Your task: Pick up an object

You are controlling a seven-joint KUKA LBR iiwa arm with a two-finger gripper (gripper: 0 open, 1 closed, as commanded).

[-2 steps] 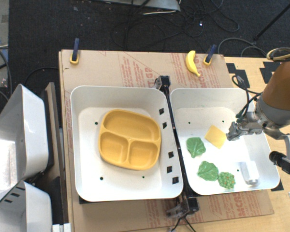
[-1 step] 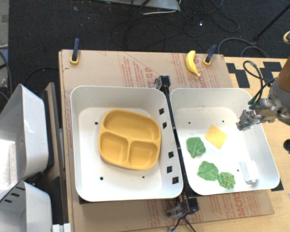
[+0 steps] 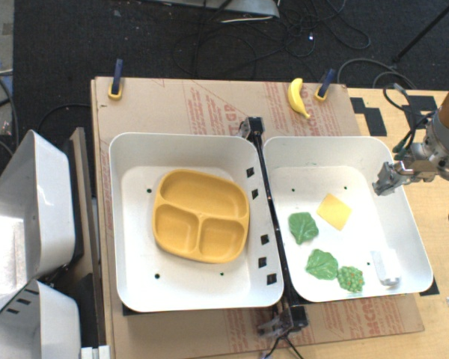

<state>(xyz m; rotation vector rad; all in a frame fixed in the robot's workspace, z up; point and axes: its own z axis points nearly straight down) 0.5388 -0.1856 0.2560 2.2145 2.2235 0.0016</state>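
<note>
The right bin (image 3: 337, 152) holds a yellow wedge like a cheese slice (image 3: 334, 211), two green leafy pieces (image 3: 303, 226) (image 3: 322, 264), a small green knobbly piece (image 3: 351, 279) and a white translucent item (image 3: 385, 266) near the front right corner. My gripper (image 3: 389, 178) hangs over the bin's right rim, right of the yellow wedge and apart from every object. Nothing shows between its fingers.
The left bin (image 3: 135, 155) bears a yellow divided tray (image 3: 201, 215). A yellow banana (image 3: 298, 97) lies on the cardboard behind the right bin, beside a blue clamp (image 3: 325, 83). White containers (image 3: 26, 200) stand at the far left. Cables cross the dark floor behind.
</note>
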